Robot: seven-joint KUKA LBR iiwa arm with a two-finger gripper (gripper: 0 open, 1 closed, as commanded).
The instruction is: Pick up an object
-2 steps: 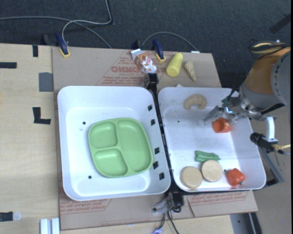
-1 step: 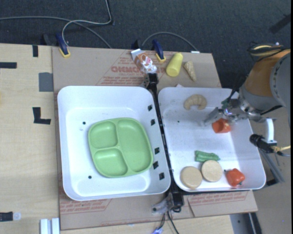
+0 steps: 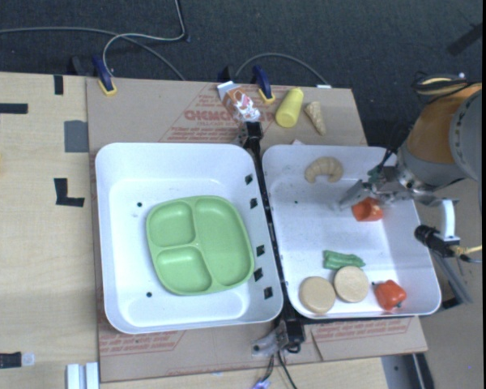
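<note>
- My gripper (image 3: 371, 197) sits in the right bin (image 3: 304, 232), up in the upper right part of it, with my arm (image 3: 441, 140) coming in from the right edge of the frame.
- Right under the fingertips there's a small red object (image 3: 368, 211), touching or nearly touching them. From this angle I honestly can't tell how wide the jaws are, or whether that red thing is actually between them or just below.
- Just left and a bit above the gripper lies a tan croissant-shaped piece (image 3: 324, 168), near the top of the same bin.
- Lower down in that bin: a green pod-like thing (image 3: 343, 259), then two round tan discs (image 3: 334, 289) side by side and touching, and another red item (image 3: 390, 295) in the lower right corner. All of these are well apart from my gripper.
- The left bin (image 3: 121, 217) holds a green divided plate (image 3: 198, 244), roughly centre of it, far from me.
- Outside the bins, along the top edge of the cardboard, there's a yellow cylinder (image 3: 289, 108), a small tan cone-ish piece (image 3: 316, 117) just right of it, and a little printed packet (image 3: 238, 101) to its left.
</note>
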